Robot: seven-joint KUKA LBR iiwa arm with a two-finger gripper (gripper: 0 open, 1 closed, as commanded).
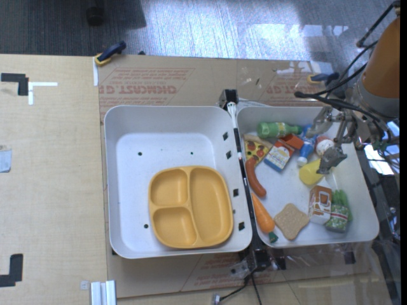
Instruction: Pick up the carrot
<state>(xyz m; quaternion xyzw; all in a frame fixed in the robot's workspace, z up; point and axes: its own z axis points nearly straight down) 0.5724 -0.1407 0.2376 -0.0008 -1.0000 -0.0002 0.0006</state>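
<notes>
Camera view — hand (332,159) holds nothing, carrot (262,213) well apart.

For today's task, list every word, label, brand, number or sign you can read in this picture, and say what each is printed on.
Red lettering on the cardboard sheet under the bins: mirrored and blurred, so no word reads with certainty.
Small boxed packet in the right bin: print too small to read.
Orange and white packet: print too small to read.
Nothing else carries text.
</notes>
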